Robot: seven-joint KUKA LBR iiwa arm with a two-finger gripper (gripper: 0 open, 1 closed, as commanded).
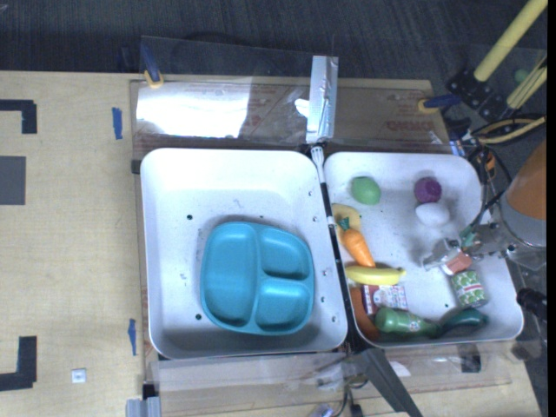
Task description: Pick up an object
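Two white bins are sitting on the table; the gripper [452, 254] is hovering near the right bin's [395, 168] right edge, beside a small can [469, 287]. Grip state: cannot tell. Nothing is lifted; the pick is remaining.

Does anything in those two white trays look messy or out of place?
Nothing looks spilled or broken. The left bin holds a blue divided plate, sitting a little askew. The right bin is cluttered: a carrot, a banana and a green bottle crowd its left and lower sides, some overlapping.
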